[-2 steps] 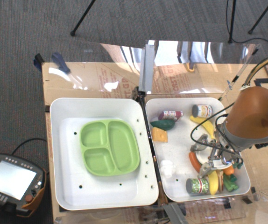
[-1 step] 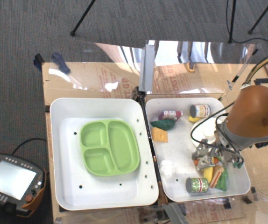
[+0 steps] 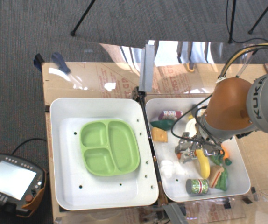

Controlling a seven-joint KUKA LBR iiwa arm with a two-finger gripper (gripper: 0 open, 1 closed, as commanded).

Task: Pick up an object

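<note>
- Camera view, from above the bench (image 3: 96,80): you see two white bins side by side, the left bin (image 3: 59,125) and the right bin (image 3: 239,178).
- You count one green divided plate (image 3: 109,147) in the left bin, with three compartments, lying near the middle.
- You count about seven small items in the right bin: one yellow banana (image 3: 203,163) just under the claw, one green-labelled can (image 3: 197,186) on its side near the front wall, one purple-labelled can (image 3: 170,114) near the back, one dark green piece (image 3: 163,124), one yellow wedge (image 3: 159,134), one white lump (image 3: 167,168), and a mixed red-and-green cluster (image 3: 221,169) at the right.
- You see one claw (image 3: 188,149) low over the right bin, beside the banana's upper end; whether it is wide, narrow or holding anything, you cannot tell.
- Brown cardboard lies on the bench behind the bins; grey carpet surrounds it, with one handheld control pendant (image 3: 12,183) on the floor at lower left and tripod legs (image 3: 85,10) at the top.
</note>
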